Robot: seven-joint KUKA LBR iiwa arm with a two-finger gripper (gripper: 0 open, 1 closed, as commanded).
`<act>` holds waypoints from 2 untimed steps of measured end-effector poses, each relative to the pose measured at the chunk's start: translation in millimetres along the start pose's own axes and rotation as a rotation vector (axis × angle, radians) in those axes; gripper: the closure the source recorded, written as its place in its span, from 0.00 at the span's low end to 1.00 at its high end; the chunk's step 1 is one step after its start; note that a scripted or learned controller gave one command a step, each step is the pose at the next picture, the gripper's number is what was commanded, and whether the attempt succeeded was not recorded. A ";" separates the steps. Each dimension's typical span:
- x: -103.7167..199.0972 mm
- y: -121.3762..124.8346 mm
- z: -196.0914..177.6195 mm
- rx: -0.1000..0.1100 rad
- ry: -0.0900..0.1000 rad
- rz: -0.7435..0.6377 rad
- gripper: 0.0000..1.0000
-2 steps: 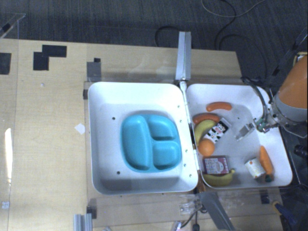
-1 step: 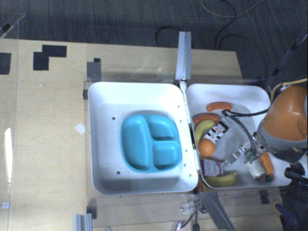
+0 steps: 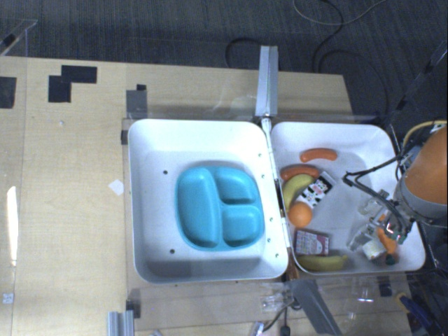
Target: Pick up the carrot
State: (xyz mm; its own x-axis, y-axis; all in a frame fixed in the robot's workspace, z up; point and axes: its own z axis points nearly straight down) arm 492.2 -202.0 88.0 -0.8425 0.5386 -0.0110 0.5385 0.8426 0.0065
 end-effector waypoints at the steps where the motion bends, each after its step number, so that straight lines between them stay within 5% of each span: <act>1: -1.8 1.8 -9.0 -0.003 -0.003 0.004 1.00; 2: -1.7 1.6 -8.8 -0.003 -0.002 0.003 0.00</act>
State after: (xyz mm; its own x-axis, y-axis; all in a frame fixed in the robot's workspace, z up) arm 494.4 -201.5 96.9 -0.8406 0.5415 -0.0130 0.5414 0.8407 0.0092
